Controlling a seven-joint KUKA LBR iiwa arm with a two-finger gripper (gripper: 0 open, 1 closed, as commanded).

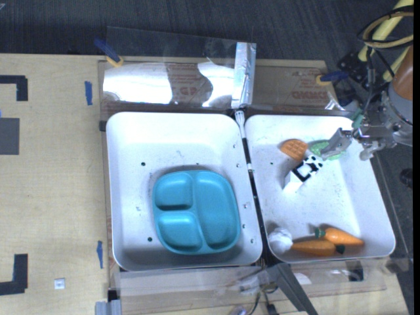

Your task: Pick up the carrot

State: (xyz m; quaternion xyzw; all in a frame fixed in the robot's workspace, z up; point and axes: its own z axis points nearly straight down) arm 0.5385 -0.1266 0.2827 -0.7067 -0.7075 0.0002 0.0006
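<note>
The carrot (342, 236) is lying along the near wall of the right bin (367, 195), beside a second orange piece (314, 247) and a small white object (281, 239) at the bin's near-left corner. The end effector (338, 143) is hovering well apart from it, over the bin's far side, next to a round orange item (294, 149) and a black-and-white block (306, 169); whether it is open or closed cannot be told. A blue divided plate (195, 210) is sitting in the left bin (131, 143).
</note>
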